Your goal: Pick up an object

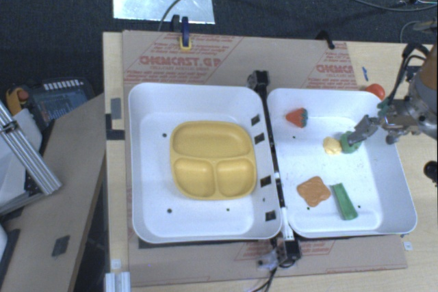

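The right bin [393, 178] holds several small objects. A red strawberry-shaped piece [296, 117] lies near its back left. A small yellow lump [332, 145] sits at mid-bin, touching a small green piece [352, 144]. An orange toast-like piece [314, 191] and a green bar [343, 201] lie toward the front. My gripper [357, 136] reaches in from the right and is low over the bin, its tip right at the small green piece and just right of the yellow lump.
The left bin [147, 147] holds a yellow divided plate [213, 159]. A black divider with clips [268, 154] runs between the bins. A red-orange item [375, 89] sits outside the right bin's back right corner. Cables cross the dark floor behind the bench.
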